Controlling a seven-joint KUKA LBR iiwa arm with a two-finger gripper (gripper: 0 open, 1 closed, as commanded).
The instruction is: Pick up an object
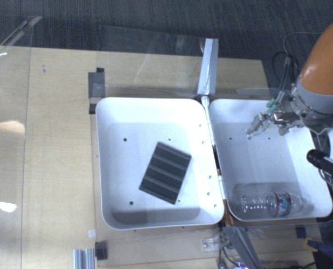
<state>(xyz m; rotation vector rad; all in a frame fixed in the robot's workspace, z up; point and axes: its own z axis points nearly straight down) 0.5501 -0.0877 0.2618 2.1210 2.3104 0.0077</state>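
Counter (43,167): 2 white bins. Left bin (107,150): dark ribbed block (165,172). Right bin (323,206): clear bottle (267,203) at near wall. Gripper (257,126) above right bin, fingers slightly apart, nothing held. Step: approach; next, descend onto bottle.

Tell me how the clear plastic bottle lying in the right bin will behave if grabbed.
The clear plastic bottle lies on its side against the right white bin's near wall, so it would probably roll if nudged. It looks empty, so likely light. Its thin walls may dent and slip under the gripper.
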